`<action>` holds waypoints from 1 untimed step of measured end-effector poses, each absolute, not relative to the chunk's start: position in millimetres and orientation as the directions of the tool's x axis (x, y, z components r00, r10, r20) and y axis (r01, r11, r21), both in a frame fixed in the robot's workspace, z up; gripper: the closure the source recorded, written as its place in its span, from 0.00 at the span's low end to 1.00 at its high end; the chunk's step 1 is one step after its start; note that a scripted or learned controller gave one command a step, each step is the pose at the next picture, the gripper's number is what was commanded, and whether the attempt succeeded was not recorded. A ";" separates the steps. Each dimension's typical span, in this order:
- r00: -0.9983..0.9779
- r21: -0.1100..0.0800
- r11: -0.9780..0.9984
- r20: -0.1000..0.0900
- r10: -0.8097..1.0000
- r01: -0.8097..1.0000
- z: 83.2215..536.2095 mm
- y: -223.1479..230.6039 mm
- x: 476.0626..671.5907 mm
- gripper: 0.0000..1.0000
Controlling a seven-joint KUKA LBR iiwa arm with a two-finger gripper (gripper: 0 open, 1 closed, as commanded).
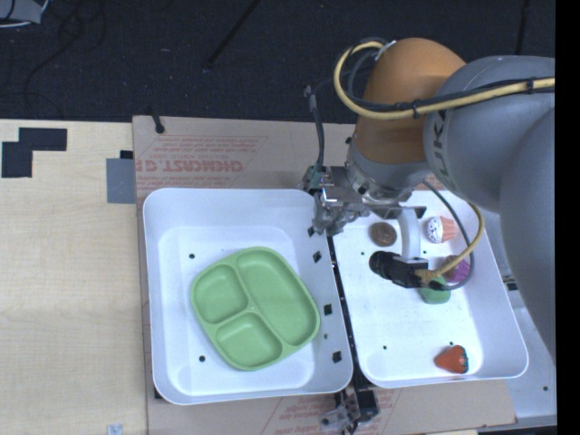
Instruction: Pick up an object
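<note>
- The grey KUKA arm with its orange band (408, 89) hangs over the far edge of the right shallow white bin (507, 356); the state of its grasping end cannot be told.
- Candidates in that bin: a small red strawberry-like toy (452, 360) near the front corner, standing clear; a black elongated object (396, 269); a brown round disc (384, 235).
- The strawberry toy looks light and rigid, possibly slippery; a grasp across its widest part seems best.
- The left shallow white bin (163, 333) holds a green three-compartment plastic plate (255, 307).

The grey arm (489, 125) reaches in from the right, its orange-banded wrist (403, 89) bent downward.
</note>
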State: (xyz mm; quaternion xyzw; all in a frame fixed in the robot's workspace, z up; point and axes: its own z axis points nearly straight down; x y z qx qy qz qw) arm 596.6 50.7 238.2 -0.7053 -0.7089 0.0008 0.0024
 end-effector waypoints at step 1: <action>-0.005 -0.003 0.005 0.002 1.000 1.000 223.9 110.1 607.7 1.00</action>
